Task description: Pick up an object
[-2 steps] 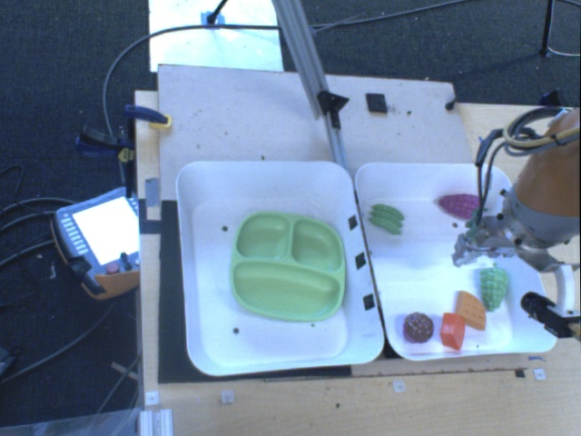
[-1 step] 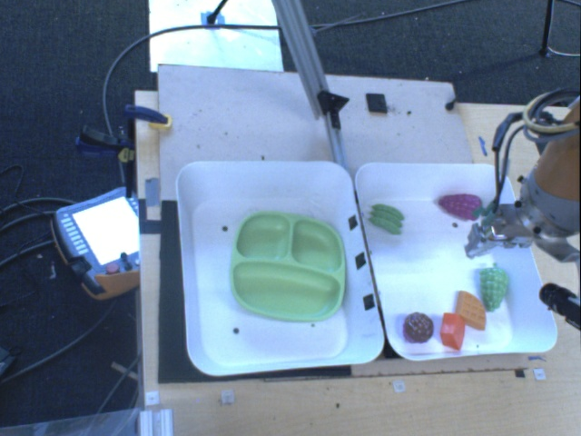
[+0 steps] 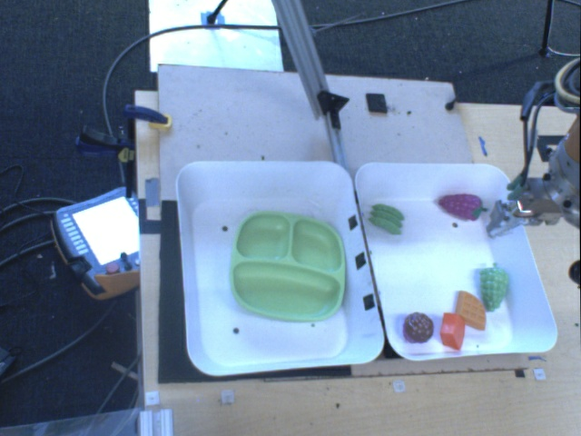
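Note:
The right bin (image 3: pixel 526 339) holds several toy foods. A green pea pod (image 3: pixel 386 218) lies near its left wall. A magenta berry cluster (image 3: pixel 461 206) lies at the back. A green grape bunch (image 3: pixel 493 286), an orange wedge (image 3: pixel 470 310), a red block (image 3: pixel 452 331) and a dark round fruit (image 3: pixel 418 327) sit toward the front. My gripper (image 3: pixel 502 220) hangs over the bin's right side, just right of the magenta cluster, with no object seen in it.
The left bin (image 3: pixel 204 334) carries a green divided plate (image 3: pixel 290 266). A slanted metal pole (image 3: pixel 304 44) crosses the back board. A handheld pendant (image 3: pixel 98 239) and cables lie on the floor at left.

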Robot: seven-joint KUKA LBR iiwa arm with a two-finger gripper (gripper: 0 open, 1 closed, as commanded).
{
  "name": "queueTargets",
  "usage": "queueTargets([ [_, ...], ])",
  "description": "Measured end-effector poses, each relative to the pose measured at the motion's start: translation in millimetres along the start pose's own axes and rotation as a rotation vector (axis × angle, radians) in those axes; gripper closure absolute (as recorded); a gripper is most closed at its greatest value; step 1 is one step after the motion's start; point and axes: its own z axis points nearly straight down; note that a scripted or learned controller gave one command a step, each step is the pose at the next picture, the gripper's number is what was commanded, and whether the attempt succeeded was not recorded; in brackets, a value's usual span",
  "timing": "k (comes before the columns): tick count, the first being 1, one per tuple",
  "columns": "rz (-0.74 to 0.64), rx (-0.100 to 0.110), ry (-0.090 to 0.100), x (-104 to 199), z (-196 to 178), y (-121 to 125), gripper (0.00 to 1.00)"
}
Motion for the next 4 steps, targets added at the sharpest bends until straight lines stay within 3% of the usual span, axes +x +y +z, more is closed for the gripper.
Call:
queueTargets([
  [3,-0.005,0.003,0.003,141.0,22.0,71.2,1.00],
  [4,-0.004,0.004,0.003,200.0,32.8,82.4,1.00],
])
